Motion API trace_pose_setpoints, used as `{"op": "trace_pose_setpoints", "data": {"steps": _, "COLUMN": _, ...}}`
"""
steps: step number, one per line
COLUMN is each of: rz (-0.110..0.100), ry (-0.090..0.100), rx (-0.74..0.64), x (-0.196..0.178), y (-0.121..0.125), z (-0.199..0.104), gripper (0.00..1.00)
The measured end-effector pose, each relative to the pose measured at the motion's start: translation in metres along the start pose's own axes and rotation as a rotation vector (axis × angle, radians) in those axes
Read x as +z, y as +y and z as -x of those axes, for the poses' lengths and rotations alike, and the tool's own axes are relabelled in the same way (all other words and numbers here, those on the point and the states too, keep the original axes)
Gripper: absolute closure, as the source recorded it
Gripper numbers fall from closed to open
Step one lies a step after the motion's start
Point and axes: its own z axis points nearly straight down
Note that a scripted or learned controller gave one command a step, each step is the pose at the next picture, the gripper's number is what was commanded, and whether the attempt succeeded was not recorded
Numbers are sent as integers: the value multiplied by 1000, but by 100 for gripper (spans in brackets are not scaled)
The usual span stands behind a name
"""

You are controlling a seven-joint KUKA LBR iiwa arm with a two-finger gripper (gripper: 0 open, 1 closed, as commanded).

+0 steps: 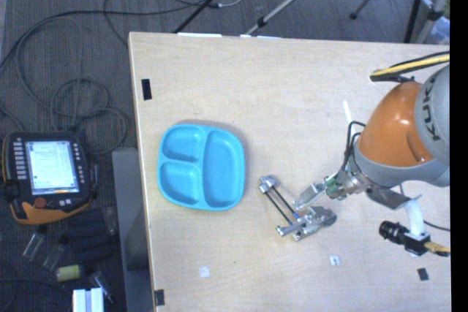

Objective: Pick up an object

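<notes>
The end effector (292, 214) sits low over the bench (292, 84), just right of the blue divided plate (202, 166). Its two long fingers (276, 199) lie spread, nothing between them. The plate lies flat just to their left, long axis running top to bottom. The next move looks like a short leftward reach.

The arm (409, 139) runs off the right edge, its upper links cut away. Whether the gripper (296, 219) grips anything is too small to tell. The bench (292, 84) is clipped at its bottom edge.
</notes>
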Motion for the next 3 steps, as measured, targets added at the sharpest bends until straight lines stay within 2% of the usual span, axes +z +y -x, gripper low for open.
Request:
{"op": "trace_pose_setpoints", "data": {"steps": 1, "rz": 5, "ry": -16, "rx": -96, "x": 30, "y": 3, "z": -11, "gripper": 0}}
{"op": "trace_pose_setpoints", "data": {"steps": 2, "rz": 3, "ry": -12, "rx": -97, "x": 23, "y": 3, "z": -13, "gripper": 100}}
{"op": "trace_pose_setpoints", "data": {"steps": 3, "rz": 8, "ry": -21, "rx": -103, "x": -203, "y": 16, "z": -56, "gripper": 100}}
